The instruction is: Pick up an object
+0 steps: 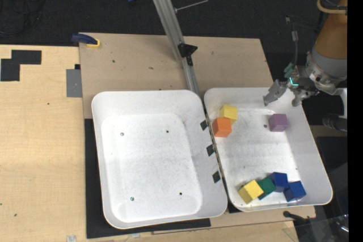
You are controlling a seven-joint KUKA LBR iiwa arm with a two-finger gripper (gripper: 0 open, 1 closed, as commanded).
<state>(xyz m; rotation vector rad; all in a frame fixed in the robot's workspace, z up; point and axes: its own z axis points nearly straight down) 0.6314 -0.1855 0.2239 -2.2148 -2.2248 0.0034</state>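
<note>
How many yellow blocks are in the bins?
2. One yellow block sits near the top left of the right bin, touching an orange block. The other yellow block lies at the bottom, beside a green block. None looks hidden.

The grey KUKA arm with its orange band (333,31) has a rounded body. Just behind the fingers sits a pale grey wrist ring (326,73). The two-finger metal gripper (285,97) is silver-grey, with a small turquoise light (293,82) just above the fingers and a thin upright rod (294,42) higher up.
</note>
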